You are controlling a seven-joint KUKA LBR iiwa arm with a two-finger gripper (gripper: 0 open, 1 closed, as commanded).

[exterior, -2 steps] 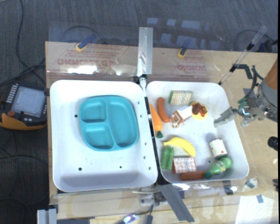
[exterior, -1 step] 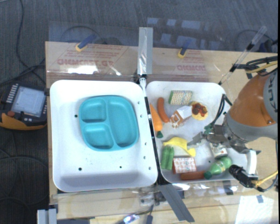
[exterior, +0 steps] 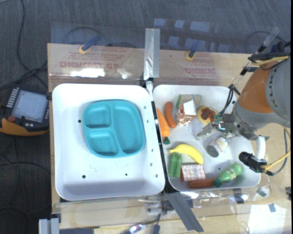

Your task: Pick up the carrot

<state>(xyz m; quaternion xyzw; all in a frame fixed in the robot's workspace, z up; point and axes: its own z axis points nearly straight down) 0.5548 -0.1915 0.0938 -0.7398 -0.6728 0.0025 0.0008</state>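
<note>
Currently, the carrot (exterior: 162,124) lies along the left wall of the right bin (exterior: 254,182), beside a sausage (exterior: 170,114). It looks rigid, light and smooth; grip across its thicker midsection. The hand (exterior: 211,129) hovers nearby; its opening cannot be determined.

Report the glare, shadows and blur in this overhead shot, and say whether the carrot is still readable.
Camera view: bright glare on the clear sheet behind the bins and on the left bin's rim; soft shadows beneath the blue tray; overall slightly soft focus; the gripper is blurred, its detail unclear; the carrot reads clearly against the right bin's left wall.
</note>
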